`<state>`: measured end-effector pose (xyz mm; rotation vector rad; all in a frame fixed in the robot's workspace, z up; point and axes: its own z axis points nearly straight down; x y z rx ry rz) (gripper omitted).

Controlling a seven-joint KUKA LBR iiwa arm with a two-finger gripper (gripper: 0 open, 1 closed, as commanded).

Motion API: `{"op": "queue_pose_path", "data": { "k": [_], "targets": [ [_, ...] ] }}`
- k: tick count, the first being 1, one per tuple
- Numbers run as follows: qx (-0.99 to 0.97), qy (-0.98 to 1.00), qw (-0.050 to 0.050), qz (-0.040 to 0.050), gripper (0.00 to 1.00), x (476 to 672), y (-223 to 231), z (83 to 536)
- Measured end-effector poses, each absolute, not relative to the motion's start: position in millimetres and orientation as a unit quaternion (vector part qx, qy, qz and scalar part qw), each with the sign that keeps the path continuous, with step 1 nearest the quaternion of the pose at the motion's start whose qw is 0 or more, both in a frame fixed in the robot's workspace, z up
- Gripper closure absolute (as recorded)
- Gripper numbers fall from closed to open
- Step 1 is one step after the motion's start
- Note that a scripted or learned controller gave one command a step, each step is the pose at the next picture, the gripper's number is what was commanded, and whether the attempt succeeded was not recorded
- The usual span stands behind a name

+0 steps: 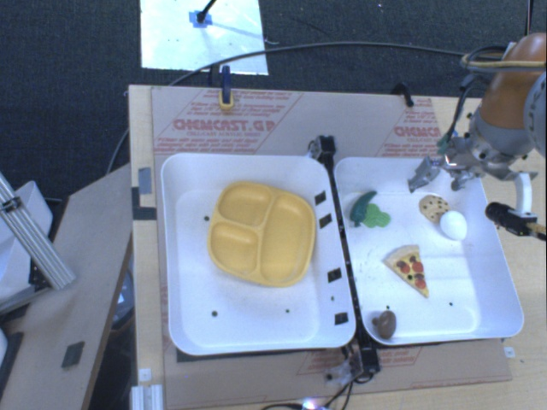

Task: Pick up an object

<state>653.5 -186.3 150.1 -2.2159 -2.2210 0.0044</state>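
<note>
Fingers [425,178] apart, nothing between them; gripper [444,174] over right bin's [504,314] far edge. Cookie [433,206] and egg [453,225] touching nearby: closing on one risks nudging its neighbour away.

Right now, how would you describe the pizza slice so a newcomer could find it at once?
Look in the right-hand white bin, the one without the yellow divided plate. Near its middle, below the white egg and the cookie, lies the pizza slice. It is the only triangular piece, yellow with red spots, its tip pointing toward the bin's lower right.
</note>
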Motion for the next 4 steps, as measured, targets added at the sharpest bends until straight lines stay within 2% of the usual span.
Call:
{"op": "queue_pose_path", "data": {
  "k": [1, 2, 3, 4],
  "targets": [
    [-0.706, -0.708, 0.000, 0.0004, 0.00, 648.3, -191, 91],
    [-0.705, -0.709, -0.003, -0.0011, 0.00, 651.3, -191, 88],
    [-0.705, -0.709, -0.010, -0.0024, 1.00, 654.3, -194, 101],
    [-0.705, -0.709, -0.002, -0.0016, 1.00, 653.7, -186, 160]
  ]
}}
